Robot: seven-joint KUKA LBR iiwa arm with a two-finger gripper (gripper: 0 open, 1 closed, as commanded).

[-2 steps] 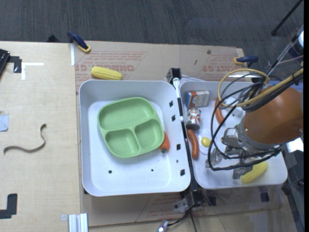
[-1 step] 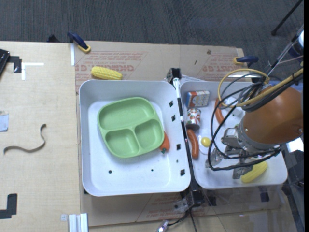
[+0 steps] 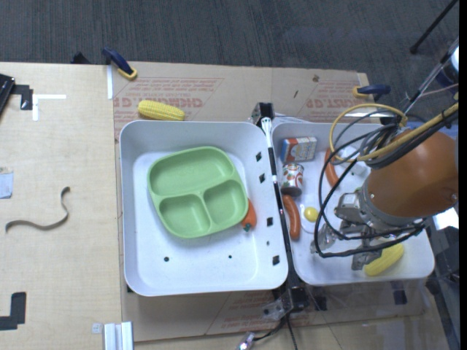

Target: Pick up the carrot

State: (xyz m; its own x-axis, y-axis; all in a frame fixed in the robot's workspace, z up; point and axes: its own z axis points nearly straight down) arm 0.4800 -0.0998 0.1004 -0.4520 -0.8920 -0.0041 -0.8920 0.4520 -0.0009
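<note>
From my remote seat, the far left is bare bench with a thin dark curved strip [image 3: 45, 217] lying loose on it. Further right, on the cardboard sheet [image 3: 241, 93] under the bins, a yellow corn cob [image 3: 161, 110] rests just above the left bin's top edge, with a blue clamp [image 3: 120, 62] near the cardboard's upper corner.

The left bin [image 3: 204, 272] holds a green divided plate [image 3: 197, 190], turned at a slight angle. The carrot [image 3: 250, 215] lies in this bin, touching the plate's right edge, its orange body pointing roughly up and down and a bit of green at its lower end. It is close to the bin's right wall.

Across the divide, the right bin [image 3: 310, 265] has a small boxed carton [image 3: 300, 149] at the top, a small can [image 3: 292, 176] just below it, and a reddish sausage [image 3: 293, 217] lying lengthwise near the left wall. A small yellow round piece [image 3: 311, 214] sits just beside the sausage, and another orange-red stick [image 3: 331, 173] pokes out from under the cables.

The arm [image 3: 419, 177] hangs over the right bin, well apart from the carrot. The gripper [image 3: 350, 228] sits beneath the wrist among looping cables; I cannot tell how it stands. A second yellow corn cob [image 3: 384, 259] lies just below it by the bin's front edge.
</note>
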